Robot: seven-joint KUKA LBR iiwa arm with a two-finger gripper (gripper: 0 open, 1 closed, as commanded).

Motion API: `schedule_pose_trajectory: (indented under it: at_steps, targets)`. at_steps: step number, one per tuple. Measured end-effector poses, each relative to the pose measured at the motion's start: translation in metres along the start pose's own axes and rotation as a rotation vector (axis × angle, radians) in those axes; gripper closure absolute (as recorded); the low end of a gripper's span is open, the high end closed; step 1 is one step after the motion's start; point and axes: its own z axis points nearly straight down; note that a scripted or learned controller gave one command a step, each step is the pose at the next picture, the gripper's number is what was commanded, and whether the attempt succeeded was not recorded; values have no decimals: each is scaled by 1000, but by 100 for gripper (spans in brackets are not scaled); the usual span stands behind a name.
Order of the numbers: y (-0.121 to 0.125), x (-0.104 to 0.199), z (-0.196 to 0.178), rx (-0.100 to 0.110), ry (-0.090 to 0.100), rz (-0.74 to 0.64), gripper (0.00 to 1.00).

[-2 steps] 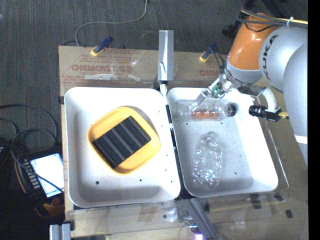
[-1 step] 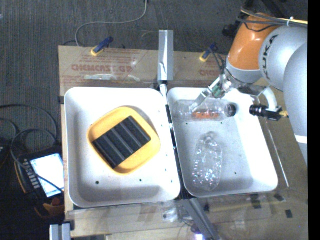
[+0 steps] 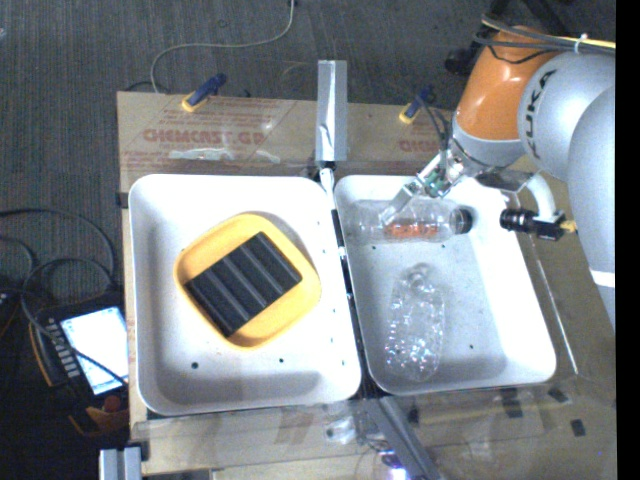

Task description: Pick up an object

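Note:
A clear plastic bottle [image 3: 408, 230] with orange contents lies on its side along the far edge of the right bin [image 3: 520, 298]. Nearer the front of the same bin lies a crumpled clear plastic bottle [image 3: 415, 323]. In the left bin [image 3: 160, 268] rests a yellow block with a black ribbed top [image 3: 247, 278]. My gripper [image 3: 418, 192] hangs at the far edge of the right bin, just above the clear bottle's upper side. The grey arm with its orange band [image 3: 505, 98] reaches in from the upper right.
A metal post [image 3: 331, 118] stands behind the divide between the bins. Blue and yellow clamps [image 3: 203, 91] hold the cardboard backing. A black knob [image 3: 520, 220] juts from the arm over the right bin's far right corner.

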Motion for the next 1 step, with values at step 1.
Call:
schedule_pose_trajectory:
  at_steps: [1]
  targets:
    - [-3, -7, -76, 26, 28, -139, 0]
